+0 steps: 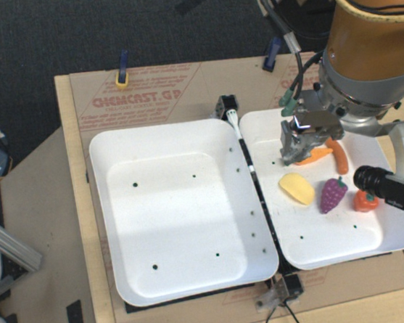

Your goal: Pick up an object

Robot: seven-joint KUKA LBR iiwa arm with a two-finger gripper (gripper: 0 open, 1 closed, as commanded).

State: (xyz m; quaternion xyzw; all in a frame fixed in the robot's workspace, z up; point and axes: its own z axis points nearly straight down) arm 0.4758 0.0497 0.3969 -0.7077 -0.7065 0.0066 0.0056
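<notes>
White bins are sitting side by side on a brown cardboard sheet (pixel 143 95) with red printing, and I am looking down on them from above. The left bin (pixel 172 219) is carrying nothing. All the toy foods are lying in the right bin (pixel 321 241), in its far half and toward its right edge.

The grey arm (pixel 368 85) with its broad orange band is reaching in from the right and is hanging over the far part of the right bin. The gripper (pixel 294 154) is pointing down, close to the floor of the bin, near the middle of its far edge. Whether it is open or closed, I cannot tell, because the dark parts are blending together.

An orange carrot toy (pixel 318 155) is lying just beside the gripper tip, perhaps touching it; I am not seeing it lifted. A red-orange sausage-shaped toy (pixel 340 157) is lying just beside the carrot, on the side toward the right edge. Nearer to the middle of the bin, a yellow lemon-like toy (pixel 297 188) is resting, with a purple grape bunch (pixel 331 195) just beside it. A small red toy with a green top (pixel 365 201) is sitting near the right edge.
</notes>
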